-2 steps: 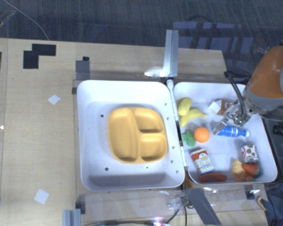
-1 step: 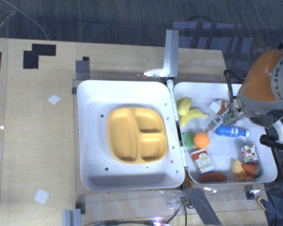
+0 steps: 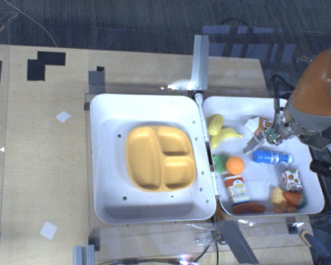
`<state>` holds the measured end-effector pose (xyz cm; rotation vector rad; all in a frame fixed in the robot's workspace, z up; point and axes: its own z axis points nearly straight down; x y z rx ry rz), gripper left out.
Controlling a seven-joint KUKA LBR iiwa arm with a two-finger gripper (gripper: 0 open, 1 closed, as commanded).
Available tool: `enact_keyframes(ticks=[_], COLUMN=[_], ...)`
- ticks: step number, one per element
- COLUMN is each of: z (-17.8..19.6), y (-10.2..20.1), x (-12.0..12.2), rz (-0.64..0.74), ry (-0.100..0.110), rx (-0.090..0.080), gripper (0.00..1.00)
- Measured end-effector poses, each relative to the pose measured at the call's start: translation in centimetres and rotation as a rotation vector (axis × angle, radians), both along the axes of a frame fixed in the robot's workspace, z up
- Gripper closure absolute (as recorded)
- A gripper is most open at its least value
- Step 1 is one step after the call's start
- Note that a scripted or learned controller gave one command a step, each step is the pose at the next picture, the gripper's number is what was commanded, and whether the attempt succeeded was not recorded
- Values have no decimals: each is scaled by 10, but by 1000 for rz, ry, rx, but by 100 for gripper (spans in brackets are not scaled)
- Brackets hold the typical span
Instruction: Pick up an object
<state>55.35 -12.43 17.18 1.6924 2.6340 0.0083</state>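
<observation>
We take the blue bottle as the likeliest thing to be picked, since it lies on its side in the middle of the right bin with its pale cap end toward the arm, just below and beside the gripper; nothing else sits as close to the tool. The gripper hangs over the bin floor between that bottle and a small white and red packet near the far wall, and one grey finger slants down to the left toward bare floor; we cannot tell whether the fingers are spread or closed, and we see nothing between them, so we judge that no object is held. The arm, its orange band plain above the wrist, reaches in over the bin's right rim, which is why the tool comes at the toys from that side. Further out in the same bin, a yellow corn cob and a banana lie against the left wall, an orange ball touches a green piece, a small red-capped jar lies above a brown sausage by the near rim, and a little carton stands over mixed toy food in the near right corner. The left bin holds a yellow divided tray, set well apart from the pick; we judge it may serve as the place to drop things
</observation>
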Motion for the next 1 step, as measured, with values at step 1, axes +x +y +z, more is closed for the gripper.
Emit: enact_keyframes(ticks=[1], z=[-53], y=[-44], x=[75], rz=[308], ry=[-36], rx=[-19], gripper=[0])
